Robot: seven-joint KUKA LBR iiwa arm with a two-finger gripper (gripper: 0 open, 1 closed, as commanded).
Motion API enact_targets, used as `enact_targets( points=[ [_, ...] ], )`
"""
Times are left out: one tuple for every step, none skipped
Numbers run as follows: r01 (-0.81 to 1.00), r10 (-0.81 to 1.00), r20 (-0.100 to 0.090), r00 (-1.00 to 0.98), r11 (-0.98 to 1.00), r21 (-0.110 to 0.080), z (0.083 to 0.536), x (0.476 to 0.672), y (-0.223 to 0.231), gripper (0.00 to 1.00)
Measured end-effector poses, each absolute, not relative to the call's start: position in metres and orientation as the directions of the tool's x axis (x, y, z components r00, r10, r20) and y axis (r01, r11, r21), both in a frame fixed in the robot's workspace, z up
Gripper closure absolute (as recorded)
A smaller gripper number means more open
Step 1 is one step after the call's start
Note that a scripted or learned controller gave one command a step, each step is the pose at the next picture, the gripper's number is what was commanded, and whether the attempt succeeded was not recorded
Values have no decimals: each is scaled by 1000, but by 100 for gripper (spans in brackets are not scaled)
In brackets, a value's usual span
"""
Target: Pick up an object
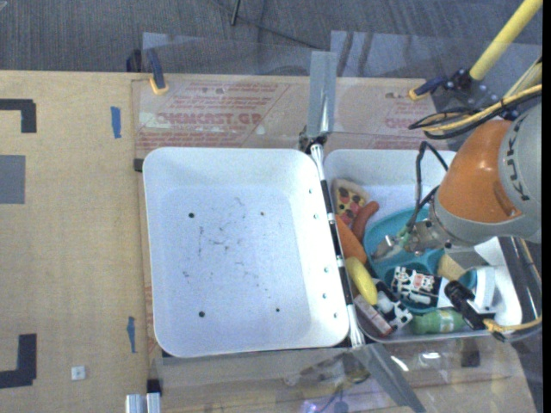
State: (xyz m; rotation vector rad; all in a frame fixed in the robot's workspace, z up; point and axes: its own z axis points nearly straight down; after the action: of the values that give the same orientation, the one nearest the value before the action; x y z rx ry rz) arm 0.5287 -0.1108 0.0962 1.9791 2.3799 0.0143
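Observation:
The right bin [344,163] holds a heap of small things. A pizza-slice toy [349,200] lies by its left wall, with an orange-red carrot-like piece [365,215] beside it. Nearer the front are a yellow banana [362,282], a green bottle [437,322] and a black-and-white piece [411,284]. A blue dish [387,229] sits mid-bin. My gripper [408,246] hangs low over the blue dish, under the grey wrist and orange band [482,175]. The wrist hides the things beneath it, and I see nothing clearly held.
The left bin [232,248] lies beside the right one, with a metal rail [331,231] between them. Black cables and a yellow pole [508,28] stand at the back right. Brown board [69,231] covers the bench to the left.

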Motion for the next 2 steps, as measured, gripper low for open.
enact_targets(
  points=[
    [982,983,-26,-184,185,38,106,529,-109,100],
    [982,983,-27,-184,184,38,106,529,-109,0]
  ],
)
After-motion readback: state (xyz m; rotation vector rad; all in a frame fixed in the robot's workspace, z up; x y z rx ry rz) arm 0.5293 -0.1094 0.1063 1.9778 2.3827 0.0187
